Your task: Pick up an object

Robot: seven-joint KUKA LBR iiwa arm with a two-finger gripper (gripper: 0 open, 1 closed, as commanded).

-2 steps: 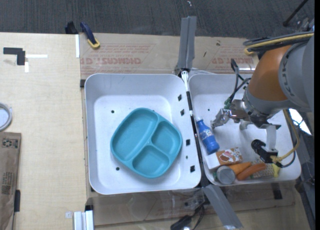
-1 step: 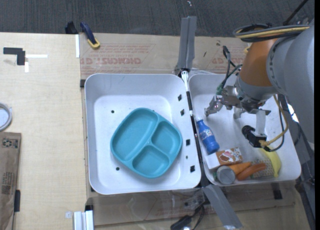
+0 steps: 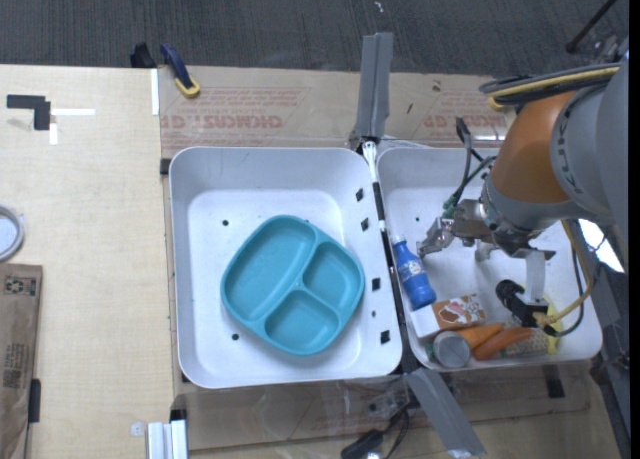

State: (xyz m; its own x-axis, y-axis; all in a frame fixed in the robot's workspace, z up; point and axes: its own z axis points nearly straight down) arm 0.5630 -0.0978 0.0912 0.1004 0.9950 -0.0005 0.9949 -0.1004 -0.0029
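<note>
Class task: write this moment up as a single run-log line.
arm: over right bin | tool: above blue bottle, holding nothing seen | left bin: blue divided plate | pick: not yet done

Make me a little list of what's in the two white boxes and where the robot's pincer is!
left bin: blue divided plate
right bin: blue bottle by the left wall; orange carrot, grey can and snack packet near the front
arm: reaching over the right bin
pincer: above the bin floor, right of the bottle
held: nothing seen

- Left shallow white plastic bin: turquoise three-compartment plate.
- Right shallow white plastic bin: blue bottle, white label; orange carrot-shaped piece; grey round can.
</note>
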